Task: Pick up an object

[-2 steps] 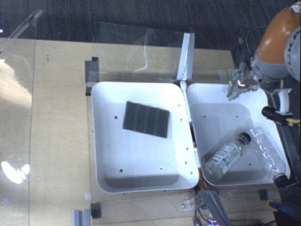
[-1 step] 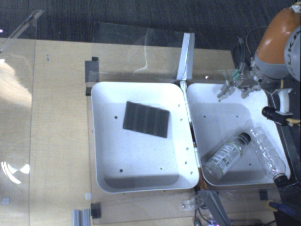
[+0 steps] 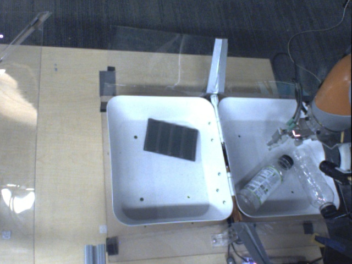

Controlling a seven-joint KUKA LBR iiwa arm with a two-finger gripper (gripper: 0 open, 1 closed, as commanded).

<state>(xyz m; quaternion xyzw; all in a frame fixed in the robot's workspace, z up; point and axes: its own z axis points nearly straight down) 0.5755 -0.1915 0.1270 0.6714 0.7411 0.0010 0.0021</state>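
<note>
Pincer (image 3: 283, 136) half hidden under arm (image 3: 333, 100), above bottle (image 3: 263, 182)

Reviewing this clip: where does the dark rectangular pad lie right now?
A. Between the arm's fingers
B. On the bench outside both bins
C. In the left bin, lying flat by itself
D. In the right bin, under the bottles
C. The dark rectangular pad lies flat on the floor of the left bin, while the labelled clear bottle and a second clear bottle lie in the right bin.
</note>
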